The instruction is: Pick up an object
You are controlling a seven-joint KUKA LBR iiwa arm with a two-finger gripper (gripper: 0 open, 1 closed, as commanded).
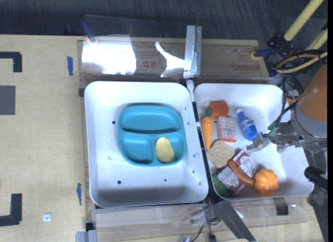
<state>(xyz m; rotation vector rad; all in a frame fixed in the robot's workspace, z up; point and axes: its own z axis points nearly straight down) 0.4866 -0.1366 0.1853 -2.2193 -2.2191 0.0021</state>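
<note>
Claw (258,142): right of frame, above the right bin (270,94); grip state cannot tell. Candidate objects crowded beneath: blue bottle (246,125), orange pumpkin (266,180), bread slice (220,154). Risk: tight clutter causing a glancing, failed grasp

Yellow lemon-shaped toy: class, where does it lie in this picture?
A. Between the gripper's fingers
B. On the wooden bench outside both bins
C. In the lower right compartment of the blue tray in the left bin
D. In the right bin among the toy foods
C. The yellow lemon-shaped toy rests in the lower right compartment of the blue tray, which sits in the left bin, apart from the gripper.
</note>
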